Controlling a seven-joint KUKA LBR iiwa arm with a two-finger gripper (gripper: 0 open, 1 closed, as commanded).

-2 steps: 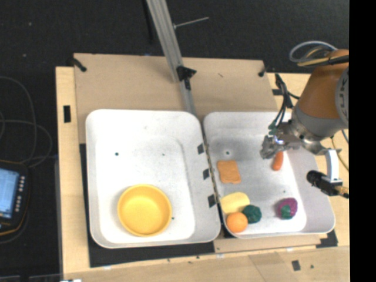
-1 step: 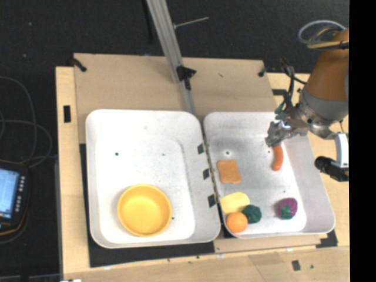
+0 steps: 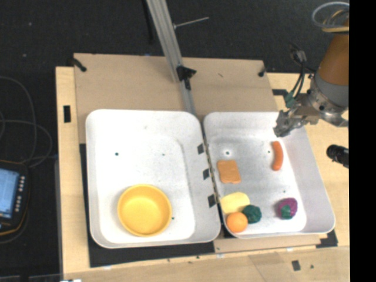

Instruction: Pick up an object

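The right bin [image 3: 305,157] holds several small items. An orange sausage-shaped piece [image 3: 277,155] lies near its right wall. A tan square slab [image 3: 228,171] rests by the left wall, with a pale yellow lump [image 3: 234,202], an orange ball [image 3: 237,222] and a dark green piece [image 3: 253,214] clustered at the front left. A purple piece [image 3: 286,208] sits at the front right. My gripper [image 3: 284,124] hangs over the bin's back right part, just behind the sausage-shaped piece and apart from it.
A yellow bowl [image 3: 144,210] stands at the front of the left bin [image 3: 117,140]. A slanted metal pole [image 3: 167,37] rises from the bench behind the bins. A tablet [image 3: 9,195] lies off the bench at the far left.
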